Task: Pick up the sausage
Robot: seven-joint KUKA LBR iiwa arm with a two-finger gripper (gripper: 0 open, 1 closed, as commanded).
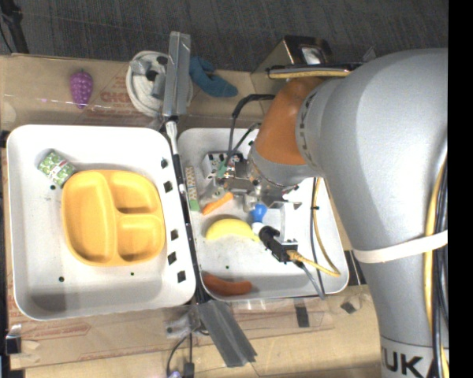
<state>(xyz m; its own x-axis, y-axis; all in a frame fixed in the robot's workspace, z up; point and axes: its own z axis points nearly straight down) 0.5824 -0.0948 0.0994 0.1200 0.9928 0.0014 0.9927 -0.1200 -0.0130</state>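
Sausage lies flat on the floor of the right bin, at the near wall and toward the near-left corner, long side along the wall. Nothing is touching it.

Further in, mid-bin: a yellow lemon-like fruit, with a small blue thing just beside its right end. Past the fruit lies a small orange carrot-like piece, and a thin green stick sits by the bin's left wall.

Pincer is over the far half of the right bin, just beyond the carrot piece, well apart from the sausage, with the yellow fruit between them. Can't tell whether it's apart or together, since the wrist hardware blocks the tips. Nothing is visibly held.

The arm comes in from the right, and its orange band sits over the bin's far-right part.

Left bin: a yellow divided plate lies roughly centred, and a green-and-white patterned thing is near the far-left corner, just beside the plate's rim.

On the worktop behind the bins, from the view's left: purple grapes, a white coil and a blue cloth.
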